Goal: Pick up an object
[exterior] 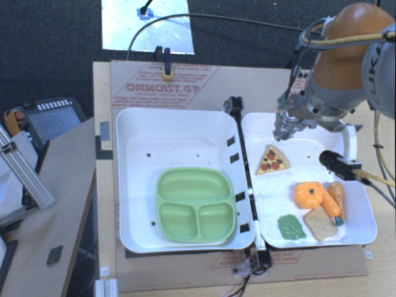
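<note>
Two white bins sit side by side on the counter [105,166]. The left bin [133,166] carries a green divided plate [195,204], apparently just parked there; it looks too broad and flat for a two-finger pinch.

The right bin [362,228] holds the loose pieces, scattered flat on its floor with gaps between most of them, which suits a reach from above:
- pizza slice [272,160], lying flat and alone, just below the hand and nearest to it
- orange pumpkin [309,195], farther out from the hand, toward the bin's near side
- carrot [337,197], touching the pumpkin on its far side from the slice
- slice of bread [320,224], beyond the pumpkin, close against it
- green leafy piece [291,228], beside the bread

Hand [286,130]: hangs over the bin's back edge, tips pointing down, above the floor and a little short of the pizza slice. Nothing visible between the fingers; it carries nothing. The tips are small and dark against the mount, so I cannot tell whether they are spread or closed.

Judgement: the pick has not begun. The pizza slice looks the likely target, being nearest and isolated.
</note>
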`<action>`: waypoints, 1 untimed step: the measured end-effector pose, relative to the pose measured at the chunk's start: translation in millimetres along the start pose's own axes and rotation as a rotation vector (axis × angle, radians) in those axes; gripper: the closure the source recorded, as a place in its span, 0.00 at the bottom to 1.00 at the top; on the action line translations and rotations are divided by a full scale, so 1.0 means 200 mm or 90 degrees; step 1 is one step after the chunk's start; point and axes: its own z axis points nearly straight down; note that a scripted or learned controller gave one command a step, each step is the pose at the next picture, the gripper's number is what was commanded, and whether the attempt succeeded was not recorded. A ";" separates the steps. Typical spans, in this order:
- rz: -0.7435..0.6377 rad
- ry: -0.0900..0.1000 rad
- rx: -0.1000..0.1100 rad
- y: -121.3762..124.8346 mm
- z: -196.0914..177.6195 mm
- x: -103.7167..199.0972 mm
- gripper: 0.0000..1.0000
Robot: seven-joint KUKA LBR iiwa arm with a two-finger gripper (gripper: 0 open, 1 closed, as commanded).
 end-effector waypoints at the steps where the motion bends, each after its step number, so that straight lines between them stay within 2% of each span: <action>1: 0.000 0.000 0.000 0.01 0.01 0.28 1.00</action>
